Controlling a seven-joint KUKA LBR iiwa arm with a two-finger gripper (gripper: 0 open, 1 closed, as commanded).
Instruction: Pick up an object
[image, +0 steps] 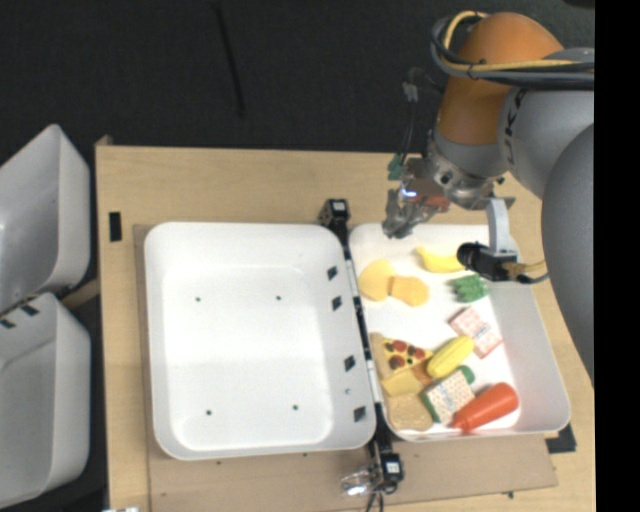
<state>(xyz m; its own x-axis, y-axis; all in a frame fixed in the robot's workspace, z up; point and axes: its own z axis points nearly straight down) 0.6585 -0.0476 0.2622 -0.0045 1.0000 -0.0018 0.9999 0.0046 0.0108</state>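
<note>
A toy carrot (487, 406) lies at the near edge of the right bin (540, 345), well apart from the gripper (401, 222), which hangs over that bin's far corner. Whether it is spread or pressed together cannot be told, and nothing shows in its grasp — the pick looks not yet done. A yellow round piece (376, 279) sits just below it, a banana (438, 260) beside. The left bin (160, 330) rests on the tan bench (120, 400) — dark room beyond.

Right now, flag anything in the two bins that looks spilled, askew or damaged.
Nothing stands out. The toy foods lie loosely in the right bin: banana, carrot, corn and pizza slice overlap near its front but stay inside the rim. The gripper hangs over the bin's back corner.
</note>
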